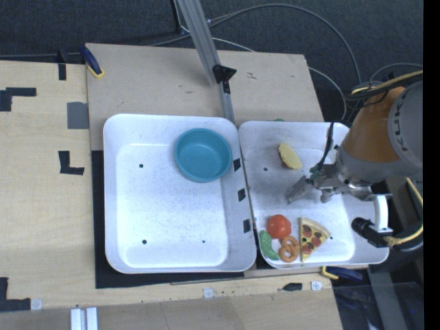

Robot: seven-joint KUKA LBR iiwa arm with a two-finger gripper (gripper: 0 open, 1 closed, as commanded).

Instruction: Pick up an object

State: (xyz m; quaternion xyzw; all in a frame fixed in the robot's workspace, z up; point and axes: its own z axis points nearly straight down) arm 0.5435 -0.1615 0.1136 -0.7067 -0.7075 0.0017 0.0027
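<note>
gripper (306, 190) open, nothing between fingers, hovering in right bin (265, 143) just below the yellow toy (290, 156), which looks light, rigid and smooth so probably slippery, best pinched across its narrow middle

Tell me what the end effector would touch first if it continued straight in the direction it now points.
Probably the bare floor of the right bin. The end effector points down and to the picture's left, between the yellow piece and the tomato; depth is unclear from this view.
</note>
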